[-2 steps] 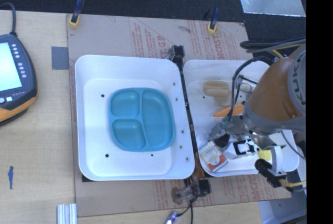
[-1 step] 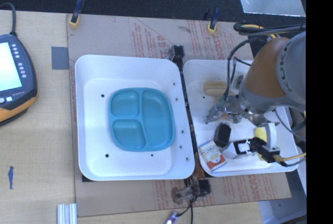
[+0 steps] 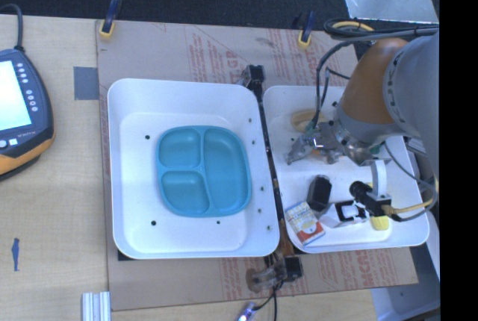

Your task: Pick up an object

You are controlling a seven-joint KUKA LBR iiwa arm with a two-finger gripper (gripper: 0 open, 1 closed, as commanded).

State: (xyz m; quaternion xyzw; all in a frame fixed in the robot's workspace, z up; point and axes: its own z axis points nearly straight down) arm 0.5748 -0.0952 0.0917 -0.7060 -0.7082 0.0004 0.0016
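Observation:
My gripper (image 3: 302,150) hangs low over the upper left of the right bin (image 3: 403,239), on the grey arm with the orange band (image 3: 370,92). Just behind it lies a tan object (image 3: 302,118), partly hidden by the wrist. In front of it are a black oval object (image 3: 320,192), a small red-and-white printed box (image 3: 303,221) near the front left corner, and a black-and-white piece (image 3: 351,210) with a yellow bit (image 3: 379,222) beside it. I see nothing held in the gripper.
The left bin (image 3: 127,163) holds a blue divided plate (image 3: 203,170). Cables loop around the wrist over the right bin. A teach pendant (image 3: 19,110) rests at the far left of the bench. Clamps (image 3: 110,19) hold the board's back edge.

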